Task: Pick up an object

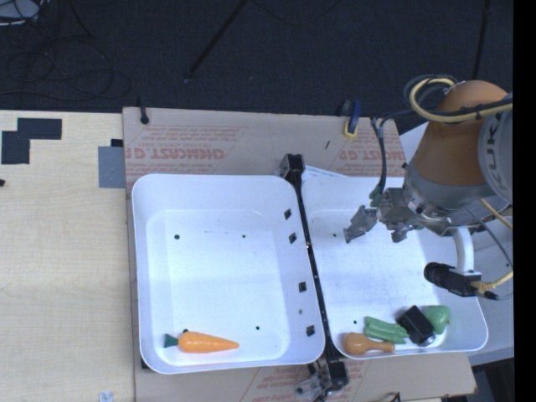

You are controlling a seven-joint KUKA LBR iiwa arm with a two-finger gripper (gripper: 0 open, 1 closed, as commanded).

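In the camera view, you see the tool [378, 221] poised over the right bin [335, 193], nothing between its fingers; how wide they stand you cannot tell. Your candidates: an orange carrot [208, 342] in the left bin [146, 193], plus a green vegetable [386, 329], black block [415, 324] and orange gourd [365, 344] clustered at the right bin's near edge.

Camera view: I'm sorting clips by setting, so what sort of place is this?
Probably a robotics lab bench set up for grasping trials. Two shallow white bins, left bin and right bin, sit on a cardboard sheet; toy food such as a carrot lies in them, and cables trail across the dark floor behind.
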